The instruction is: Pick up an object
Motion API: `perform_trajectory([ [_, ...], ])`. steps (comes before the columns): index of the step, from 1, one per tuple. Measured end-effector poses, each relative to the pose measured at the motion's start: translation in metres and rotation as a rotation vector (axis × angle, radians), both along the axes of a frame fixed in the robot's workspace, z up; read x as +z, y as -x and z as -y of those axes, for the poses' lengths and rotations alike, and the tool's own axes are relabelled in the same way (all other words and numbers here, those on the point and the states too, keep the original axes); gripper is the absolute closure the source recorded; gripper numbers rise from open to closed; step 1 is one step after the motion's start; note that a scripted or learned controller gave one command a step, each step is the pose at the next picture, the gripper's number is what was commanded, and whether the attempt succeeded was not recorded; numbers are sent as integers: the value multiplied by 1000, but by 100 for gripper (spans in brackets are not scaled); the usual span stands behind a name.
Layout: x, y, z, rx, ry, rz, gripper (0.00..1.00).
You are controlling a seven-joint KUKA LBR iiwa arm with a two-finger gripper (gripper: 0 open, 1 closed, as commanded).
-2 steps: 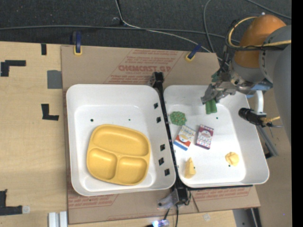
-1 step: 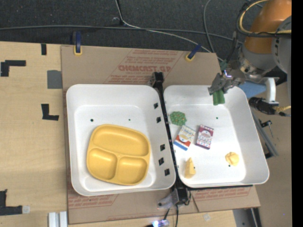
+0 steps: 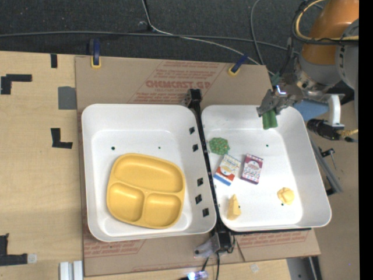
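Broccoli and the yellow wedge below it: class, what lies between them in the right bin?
In the camera view, a small white card lies between the broccoli and the wedge.

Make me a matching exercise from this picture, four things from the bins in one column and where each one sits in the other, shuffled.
Things:
1. yellow tray
2. green piece
3. small purple box
4. broccoli toy

Places:
A. right bin, near the divider, upper part
B. left bin
C. between the fingers of the gripper, over the right bin's far edge
D. middle of the right bin

Pairs: 1-B, 2-C, 3-D, 4-A
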State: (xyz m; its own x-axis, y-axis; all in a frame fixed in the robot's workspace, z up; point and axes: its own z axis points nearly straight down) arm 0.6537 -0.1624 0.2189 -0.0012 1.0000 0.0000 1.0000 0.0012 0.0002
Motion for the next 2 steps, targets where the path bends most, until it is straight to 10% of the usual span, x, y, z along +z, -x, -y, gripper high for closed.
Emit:
perform_trajectory([
  [2, 15, -9, -112, 5, -1, -1, 100],
])
